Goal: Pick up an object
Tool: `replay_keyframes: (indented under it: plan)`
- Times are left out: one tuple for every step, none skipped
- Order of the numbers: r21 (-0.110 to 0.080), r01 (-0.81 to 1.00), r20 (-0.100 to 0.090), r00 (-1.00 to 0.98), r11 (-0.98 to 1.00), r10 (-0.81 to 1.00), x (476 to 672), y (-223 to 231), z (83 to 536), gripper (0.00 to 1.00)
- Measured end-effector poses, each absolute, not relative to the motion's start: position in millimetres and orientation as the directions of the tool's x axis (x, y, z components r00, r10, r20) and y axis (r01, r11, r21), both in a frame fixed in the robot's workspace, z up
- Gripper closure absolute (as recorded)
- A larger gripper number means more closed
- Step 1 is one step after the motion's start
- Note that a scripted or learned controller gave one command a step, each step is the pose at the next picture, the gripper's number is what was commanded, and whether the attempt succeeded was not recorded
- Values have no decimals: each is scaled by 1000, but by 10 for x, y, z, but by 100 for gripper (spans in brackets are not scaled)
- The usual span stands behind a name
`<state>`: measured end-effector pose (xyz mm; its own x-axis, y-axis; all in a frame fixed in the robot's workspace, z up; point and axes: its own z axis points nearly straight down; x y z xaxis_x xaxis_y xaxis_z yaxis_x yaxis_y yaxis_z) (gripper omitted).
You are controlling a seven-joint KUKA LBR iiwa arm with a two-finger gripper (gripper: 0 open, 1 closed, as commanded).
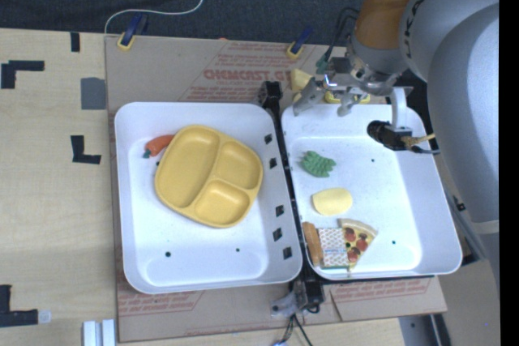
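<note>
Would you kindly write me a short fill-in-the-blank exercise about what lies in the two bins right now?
1. The yellow divided plate lies in the ____ bin as the camera sees it.
2. The orange carrot is partly hidden under the ____.
3. In the right bin, the pizza slice lies nearer the camera than the pale yellow piece, and the ____ leafy piece lies farther back.
4. The hand hangs over the ____ edge of the right bin.

Missing words: left; plate; green; far

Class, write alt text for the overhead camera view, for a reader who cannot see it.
A grey robot arm's gripper hovers at the far edge of the right white bin, which holds a green leafy toy, a pale yellow lump and a toy pizza slice. The left white bin holds a yellow divided plate.
</note>
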<state>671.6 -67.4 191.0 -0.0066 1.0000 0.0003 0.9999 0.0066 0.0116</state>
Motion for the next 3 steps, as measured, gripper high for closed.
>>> replay_keyframes:
  plan:
    - [-13, 1000, 0, 3, -3, 1000, 6102, -959, 1034, 0]
    - [1, 1000, -1, 1, -1, 1000, 5646, -1122, 843, 0]
    - [4, 1000, -1, -4, 4, 1000, 6300, -951, 848, 0]
